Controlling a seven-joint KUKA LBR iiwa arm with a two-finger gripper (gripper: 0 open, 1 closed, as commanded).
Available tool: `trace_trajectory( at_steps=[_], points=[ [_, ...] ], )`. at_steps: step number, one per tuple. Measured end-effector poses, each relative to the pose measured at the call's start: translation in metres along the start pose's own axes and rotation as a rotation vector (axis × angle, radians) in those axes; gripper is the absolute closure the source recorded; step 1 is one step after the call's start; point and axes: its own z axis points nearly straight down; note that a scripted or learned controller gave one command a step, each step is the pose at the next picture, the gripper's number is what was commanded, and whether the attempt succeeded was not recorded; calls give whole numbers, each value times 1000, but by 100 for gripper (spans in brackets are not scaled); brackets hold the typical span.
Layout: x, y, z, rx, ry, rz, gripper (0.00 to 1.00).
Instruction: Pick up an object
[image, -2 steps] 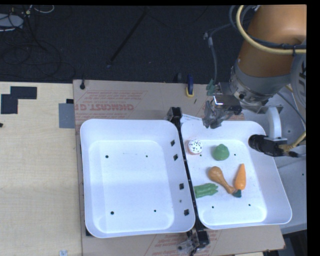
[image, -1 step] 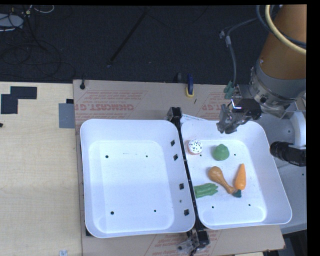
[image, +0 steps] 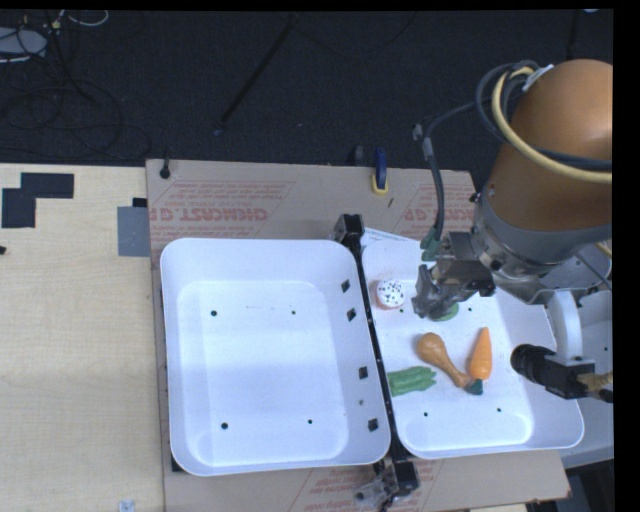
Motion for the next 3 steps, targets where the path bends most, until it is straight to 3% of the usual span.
trace_trajectory(
  at_steps=[1, 2, 3],
  points=[
    [4, -14, -131, -16, 1, -1, 100],
    [-9, -14, -51, -4, -1, 3, 100],
    [4, -13, -14, -4, 0, 1, 100]
  ],
)
